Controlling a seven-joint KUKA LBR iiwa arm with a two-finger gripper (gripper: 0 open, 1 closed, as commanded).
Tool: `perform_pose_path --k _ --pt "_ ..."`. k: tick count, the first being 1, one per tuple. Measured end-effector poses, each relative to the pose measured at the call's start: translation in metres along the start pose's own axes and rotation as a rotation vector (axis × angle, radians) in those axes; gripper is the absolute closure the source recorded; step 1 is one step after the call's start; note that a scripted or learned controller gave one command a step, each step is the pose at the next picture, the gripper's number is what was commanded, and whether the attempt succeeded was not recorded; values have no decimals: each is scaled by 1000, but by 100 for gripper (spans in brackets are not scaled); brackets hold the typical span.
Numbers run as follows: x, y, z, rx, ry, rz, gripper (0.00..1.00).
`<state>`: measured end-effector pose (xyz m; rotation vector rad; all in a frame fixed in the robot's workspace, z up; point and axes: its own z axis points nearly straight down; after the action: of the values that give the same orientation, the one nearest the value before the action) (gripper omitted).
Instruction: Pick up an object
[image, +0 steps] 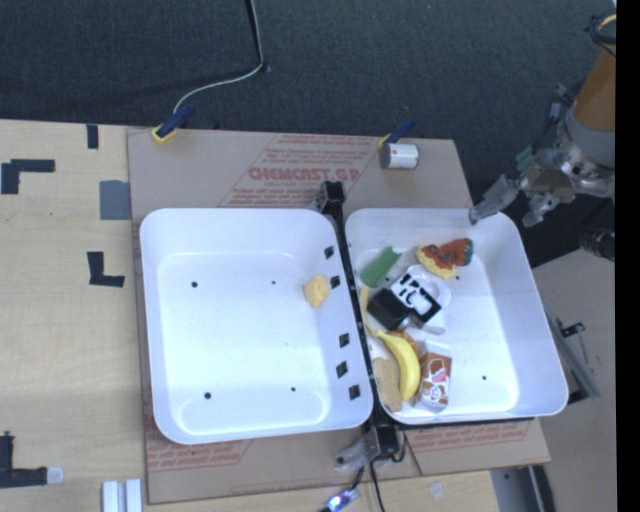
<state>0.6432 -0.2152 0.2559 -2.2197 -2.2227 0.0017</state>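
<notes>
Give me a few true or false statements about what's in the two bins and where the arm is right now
1. The banana lies in the right bin. True.
2. The left bin holds a single small yellow piece near its right wall. True.
3. The gripper is clamped on the banana. False: it hangs over the right bin's far right corner, apart from the objects.
4. The green piece sits in the left bin. False: it is in the right bin, near the divider.
5. The red and yellow toy lies in the right bin's far part. True.

Smooth glossy white plastic bins (170, 300), matt brown cardboard sheet (290, 170) beneath, pale wood-look bench (60, 340)
</notes>
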Motion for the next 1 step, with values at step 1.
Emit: perform_pose_path --k 1 --pt "0 0 -10 -1 -1 -1 100"
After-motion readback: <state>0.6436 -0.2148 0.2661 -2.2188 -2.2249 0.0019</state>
